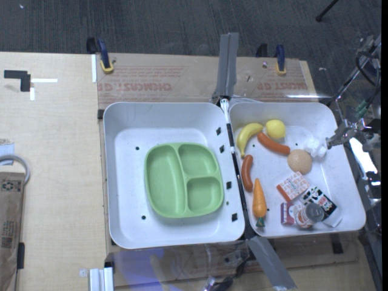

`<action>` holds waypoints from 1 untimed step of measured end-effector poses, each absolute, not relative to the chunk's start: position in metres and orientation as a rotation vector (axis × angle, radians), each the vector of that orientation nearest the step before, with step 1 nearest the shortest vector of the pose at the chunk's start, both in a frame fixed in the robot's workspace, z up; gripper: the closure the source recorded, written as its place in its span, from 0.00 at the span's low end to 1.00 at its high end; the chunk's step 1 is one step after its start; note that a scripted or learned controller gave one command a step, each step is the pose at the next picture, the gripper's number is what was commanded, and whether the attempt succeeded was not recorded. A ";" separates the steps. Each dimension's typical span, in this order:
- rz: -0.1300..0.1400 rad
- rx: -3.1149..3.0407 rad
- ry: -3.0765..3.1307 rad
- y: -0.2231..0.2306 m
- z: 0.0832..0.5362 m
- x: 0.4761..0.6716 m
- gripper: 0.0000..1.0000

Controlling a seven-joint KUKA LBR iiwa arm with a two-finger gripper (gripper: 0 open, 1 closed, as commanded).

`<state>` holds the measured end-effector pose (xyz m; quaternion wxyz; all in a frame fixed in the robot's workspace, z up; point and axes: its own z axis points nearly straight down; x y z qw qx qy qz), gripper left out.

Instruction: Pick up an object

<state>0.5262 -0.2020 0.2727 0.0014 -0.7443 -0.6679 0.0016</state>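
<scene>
Overhead, two white bins sit side by side on the bench, the left bin (112,162) carrying a green divided plate (183,179) and the right bin (330,177) crowded with play food and small packs. The robot's gripper (345,137) hangs at the right bin's far rim, beside a small white lump (312,145). Whether it is open or closed cannot be told from this angle, and nothing is seen in its hold.

Any item here would serve the task, and all of them lie in the right bin. A banana (247,135) curls against a lemon (275,128) near the dividing wall, and an orange sausage (273,144) slants just below them. A second sausage (247,172) and a carrot (259,199) lie along the same wall, and a round bun (299,160) sits mid-bin.

The risk looks greatest in the near right corner. There a red-and-white carton (293,187), a black-and-white carton (318,200) and a can (313,213) are packed together, so a descent would likely land on two things at once and close on neither.

Round pieces such as the lemon or bun could roll out of a closing grip. The items hugging the walls leave little room on one side, so a grasp there may strike the bin itself.
</scene>
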 end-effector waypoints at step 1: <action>0.005 -2.336 -2.096 -0.202 0.273 0.526 0.00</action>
